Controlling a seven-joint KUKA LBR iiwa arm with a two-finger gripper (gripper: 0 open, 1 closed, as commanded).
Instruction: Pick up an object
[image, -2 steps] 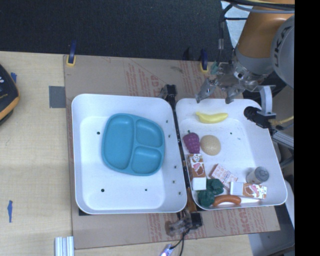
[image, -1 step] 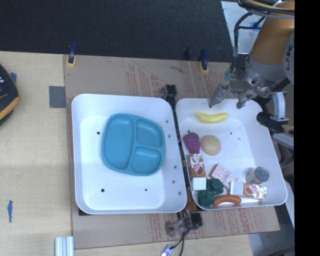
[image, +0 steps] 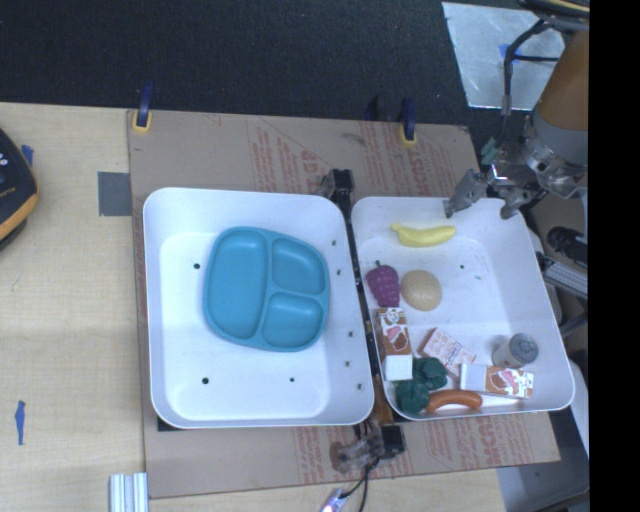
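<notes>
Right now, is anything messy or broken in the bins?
Nothing looks broken or spilled. The blue plate lies flat in the left bin. The toy food in the right bin is jumbled at its near end, with the banana apart, near the gripper.

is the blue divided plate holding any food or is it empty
Empty. The blue divided plate lies flat in the left bin, its three compartments showing bare blue.

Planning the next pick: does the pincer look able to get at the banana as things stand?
Probably yes. The pincer hovers open over the right bin's far rim, and the banana lies apart from the other items, nothing over it.
</notes>
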